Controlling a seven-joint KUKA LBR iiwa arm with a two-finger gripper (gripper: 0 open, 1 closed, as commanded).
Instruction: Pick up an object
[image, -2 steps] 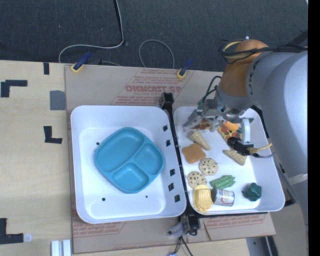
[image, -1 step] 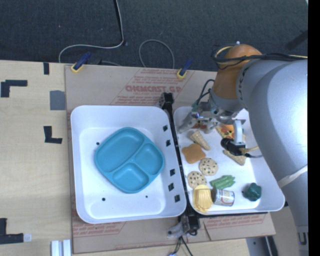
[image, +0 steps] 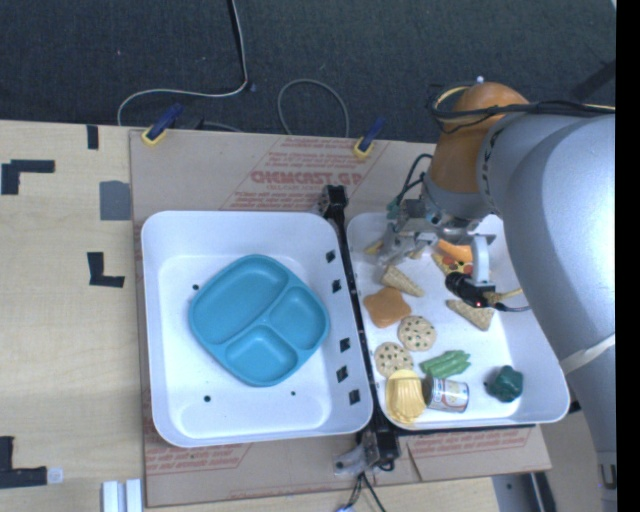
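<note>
My gripper reaches down into the far part of the right bin, with the grey arm and its orange band above it. Just below it lie a tan wedge and an orange-brown slab. Toward the front are two cookies, a green pea pod, a yellow piece, a small can and a dark green lump. Another tan wedge and an orange piece sit right of the gripper, partly hidden by it.
The left bin holds a blue divided plate. A black divider runs between the bins. Both bins rest on a cardboard sheet held by clamps, with cables behind. The bulky arm covers the right side.
</note>
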